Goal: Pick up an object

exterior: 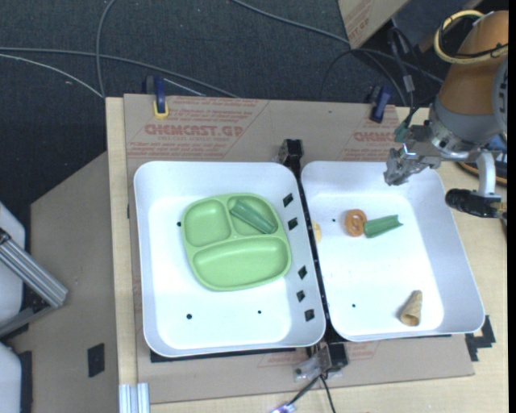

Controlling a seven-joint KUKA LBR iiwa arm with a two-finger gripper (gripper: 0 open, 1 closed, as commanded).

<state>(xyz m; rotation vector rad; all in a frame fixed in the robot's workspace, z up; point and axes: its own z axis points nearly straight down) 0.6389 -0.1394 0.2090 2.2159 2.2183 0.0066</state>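
Half-hidden yellowish bit [317, 233] peeks beside the bins' shared rim [309, 242].

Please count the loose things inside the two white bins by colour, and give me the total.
Green: 3, the divided plate, the piece on the plate, the piece in the right bin
Orange: 1
Tan: 1, cone
Total: 5

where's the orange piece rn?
In the right bin, upper-middle, the orange piece touches the green piece on its right, below-left of the pincer.

Dark carpet floor [72, 121] w/ cables [105, 48]; cardboard box [367, 16] top right.
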